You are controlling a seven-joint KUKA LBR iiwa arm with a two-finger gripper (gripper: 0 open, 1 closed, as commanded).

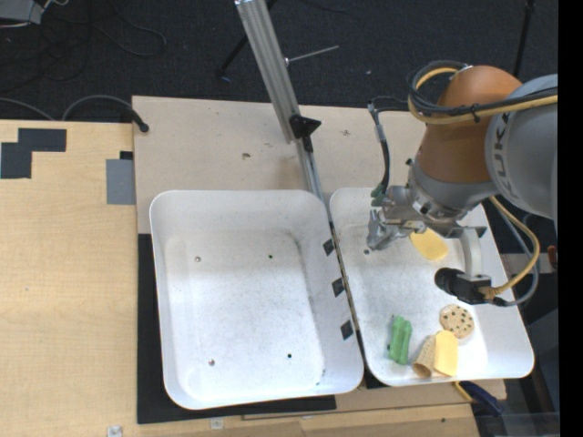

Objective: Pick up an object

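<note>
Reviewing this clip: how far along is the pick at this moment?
Nothing looks picked yet. The gripper is low over the right white bin, beside the yellow rounded piece. The green block, round cookie and yellow wedge lie near the front. Grasp and lift remain.

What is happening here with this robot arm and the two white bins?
A grey robot arm with an orange band reaches in over the right white bin. Its gripper hangs low above the bin's upper part, beside a yellow rounded piece; nothing shows between its fingers. Near the bin's lower edge lie a green oblong toy, a round tan cookie with dark spots and a yellow wedge with a tan cone. So no object is picked up yet.
</note>
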